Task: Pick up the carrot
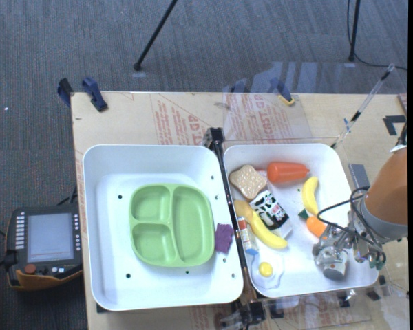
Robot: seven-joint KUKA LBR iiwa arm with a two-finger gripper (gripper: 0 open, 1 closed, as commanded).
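A small orange carrot with a green stub at its left end lies in the right bin, near that bin's right wall. My gripper hangs low over the bin's front right corner, just below and to the right of the carrot. Nothing visibly sits in it. A larger, tapered orange-red vegetable lies at the back of the same bin.
The right bin also holds a bread slice, two bananas, a cow-print carton, a thin tube and a fried egg. The left bin holds a green divided plate and a purple piece.
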